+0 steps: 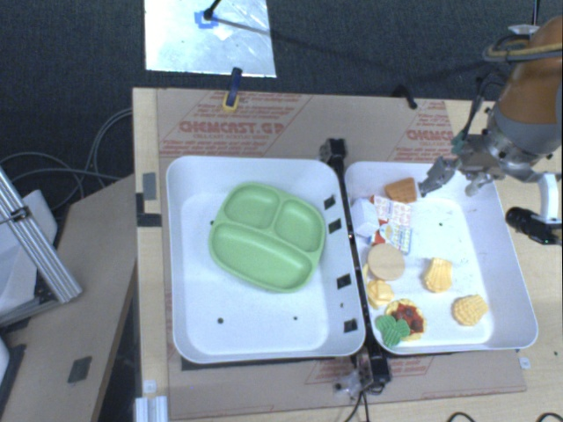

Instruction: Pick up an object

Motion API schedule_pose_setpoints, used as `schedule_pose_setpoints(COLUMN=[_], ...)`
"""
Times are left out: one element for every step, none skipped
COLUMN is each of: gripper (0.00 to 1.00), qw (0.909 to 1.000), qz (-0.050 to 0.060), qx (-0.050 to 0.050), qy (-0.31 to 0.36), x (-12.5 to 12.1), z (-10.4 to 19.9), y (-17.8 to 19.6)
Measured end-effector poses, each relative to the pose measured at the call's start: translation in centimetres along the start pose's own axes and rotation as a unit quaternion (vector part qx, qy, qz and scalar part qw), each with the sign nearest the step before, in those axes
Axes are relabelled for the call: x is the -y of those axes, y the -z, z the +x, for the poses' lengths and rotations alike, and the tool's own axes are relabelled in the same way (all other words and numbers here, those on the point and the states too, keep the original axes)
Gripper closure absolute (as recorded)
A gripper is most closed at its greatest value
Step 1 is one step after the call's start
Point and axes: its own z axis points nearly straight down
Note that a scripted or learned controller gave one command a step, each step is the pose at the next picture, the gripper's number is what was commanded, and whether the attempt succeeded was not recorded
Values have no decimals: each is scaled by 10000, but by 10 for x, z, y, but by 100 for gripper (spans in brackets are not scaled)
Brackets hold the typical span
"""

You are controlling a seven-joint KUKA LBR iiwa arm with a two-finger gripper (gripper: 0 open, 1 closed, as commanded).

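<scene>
The tabletop (264,121) carries two shallow white bins side by side. The left bin (189,236) has a green divided plate (266,236) lying flat in its middle. The right bin (493,262) holds the small things worth picking: a brown toast-like piece (400,189) near its top edge, a crumpled red and white packet (391,221) just below that, a round tan biscuit (385,261) under the packet, two yellow ridged pieces (438,275) (470,309) further right, a small yellow lump (379,294), and a green and red piece (400,321) near the bottom edge.

The arm (528,104) comes in at the upper right, and its claw (450,174) hangs over the top rim of the right bin, just right of the toast-like piece. It looks parted, one finger pointing down-left toward that piece, and nothing sits between the fingers.

The step in hand seems to be choosing a target and going down on it. The toast-like piece is nearest, but it touches the packet, so a closing finger could catch both. The two yellow ridged pieces stand apart from everything and would probably give the cleanest grip. Whichever is chosen, the claw should centre over it, straddle its narrow side, go down close to the bin floor, and close before lifting.
</scene>
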Motion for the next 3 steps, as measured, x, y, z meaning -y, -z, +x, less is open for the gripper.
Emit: schedule_pose_setpoints(gripper=[0, 0, 0], qw=[10000, 10000, 10000], qz=[-64, -43, -46], qx=[10, 5, 8], qy=[12, 13, 1], x=[-3, -3, 2], z=[0, 7, 1], y=[8, -53, -111])
